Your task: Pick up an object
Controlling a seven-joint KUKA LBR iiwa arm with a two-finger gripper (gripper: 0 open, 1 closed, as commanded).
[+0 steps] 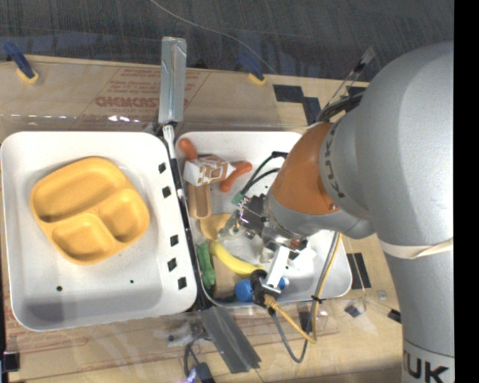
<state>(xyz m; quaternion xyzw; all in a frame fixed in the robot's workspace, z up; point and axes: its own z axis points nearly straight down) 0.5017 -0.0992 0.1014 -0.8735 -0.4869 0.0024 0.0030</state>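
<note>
Looming over the right bin (335, 271), the grey arm (399, 150) is seen; a yellow divided tray (89, 207) lies in the left bin (24, 294). Beside the banana (231, 260), the gripper (255, 228) is lowered, its grip untellable.

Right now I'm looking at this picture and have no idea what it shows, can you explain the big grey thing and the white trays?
The camera looks down at a slant on a bench. The big grey shape with an orange band is a robot arm reaching in from the right. Its gripper hangs low over the right bin, above a banana, a blue piece, a green item and an orange carrot-like toy. Whether it holds anything cannot be told. The left bin holds a yellow divided tray.
</note>
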